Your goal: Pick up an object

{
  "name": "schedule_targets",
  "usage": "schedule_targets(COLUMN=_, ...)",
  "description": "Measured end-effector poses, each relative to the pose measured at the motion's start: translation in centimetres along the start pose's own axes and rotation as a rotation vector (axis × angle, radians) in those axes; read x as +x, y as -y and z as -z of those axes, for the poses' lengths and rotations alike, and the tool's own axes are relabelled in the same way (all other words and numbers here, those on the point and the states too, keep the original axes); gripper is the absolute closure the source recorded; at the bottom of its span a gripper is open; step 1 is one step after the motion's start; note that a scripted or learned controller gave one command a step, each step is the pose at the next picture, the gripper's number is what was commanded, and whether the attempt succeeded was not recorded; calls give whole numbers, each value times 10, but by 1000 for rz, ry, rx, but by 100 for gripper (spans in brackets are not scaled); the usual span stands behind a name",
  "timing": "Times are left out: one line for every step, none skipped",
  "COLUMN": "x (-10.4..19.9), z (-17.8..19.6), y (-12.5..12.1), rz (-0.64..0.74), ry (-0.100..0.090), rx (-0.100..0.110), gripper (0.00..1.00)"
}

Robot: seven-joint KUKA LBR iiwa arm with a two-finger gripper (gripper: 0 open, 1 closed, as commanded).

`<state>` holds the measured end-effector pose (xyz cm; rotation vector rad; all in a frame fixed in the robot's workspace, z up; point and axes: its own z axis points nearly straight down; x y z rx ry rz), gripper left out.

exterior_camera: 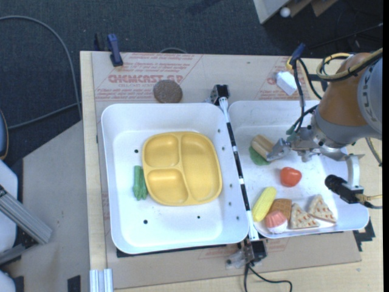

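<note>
My gripper (281, 149) hangs low over the right bin (285, 111), near its back left part, on the grey and orange arm that reaches in from the right. Its tip is right beside a tan and green toy food piece (261, 147), touching or nearly so; I cannot tell which. A red tomato (290, 176) lies just in front of the gripper. Along the bin's front lie a yellow corn cob (264, 203), a brown slice (281, 208), a pink piece (275, 222) and two sandwich triangles (302, 217) (321, 209). Nothing is visibly lifted.
The left bin (121, 224) holds a yellow divided plate (181, 167) and a green pod (140, 183) at the plate's left. A brown disc (168, 92) and a blue clamp (113, 48) sit on the bench behind. A black part (341, 189) of the arm overhangs the right bin.
</note>
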<state>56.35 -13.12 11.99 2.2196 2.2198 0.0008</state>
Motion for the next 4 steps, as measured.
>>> schedule_targets(x=0, z=-36, y=11, rz=0, ry=-2, rx=4, gripper=0)
schedule_targets(x=-5, z=-35, y=30, rz=0, ry=-3, rx=4, gripper=0)
schedule_targets(x=-5, z=-26, y=29, rz=0, ry=-2, rx=2, gripper=100)
schedule_targets(x=76, z=65, y=-13, rz=2, ry=-3, rx=1, gripper=100)
